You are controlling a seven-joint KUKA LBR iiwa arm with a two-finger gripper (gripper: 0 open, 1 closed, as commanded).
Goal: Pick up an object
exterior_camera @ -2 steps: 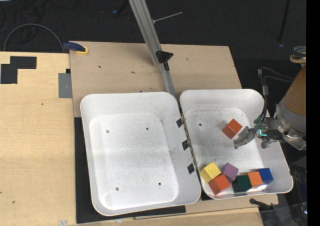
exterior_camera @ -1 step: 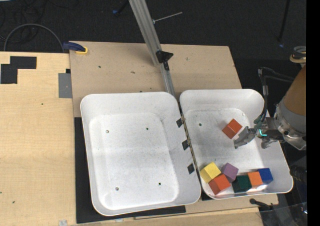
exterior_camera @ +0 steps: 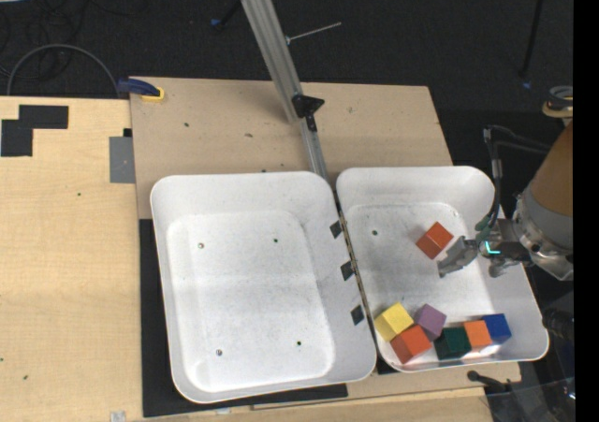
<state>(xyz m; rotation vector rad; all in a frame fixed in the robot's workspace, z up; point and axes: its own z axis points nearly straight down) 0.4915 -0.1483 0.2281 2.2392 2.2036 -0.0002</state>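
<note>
Cube cluster along right bin (exterior_camera: pixel 412 181) front rim: yellow cube (exterior_camera: pixel 394 319), red cube (exterior_camera: pixel 411 343), purple cube (exterior_camera: pixel 430 319), green cube (exterior_camera: pixel 452 342), orange cube (exterior_camera: pixel 478 332), blue cube (exterior_camera: pixel 497 327). Lone red-orange cube (exterior_camera: pixel 434 240) at 10 o'clock from gripper (exterior_camera: pixel 475 256), just beside, unheld. Fingers look spread, grasping nothing. Pick not yet done. Lone cube has open floor round it; cluster crowded against rim. Left bin (exterior_camera: pixel 187 191) at 9 o'clock.
</note>
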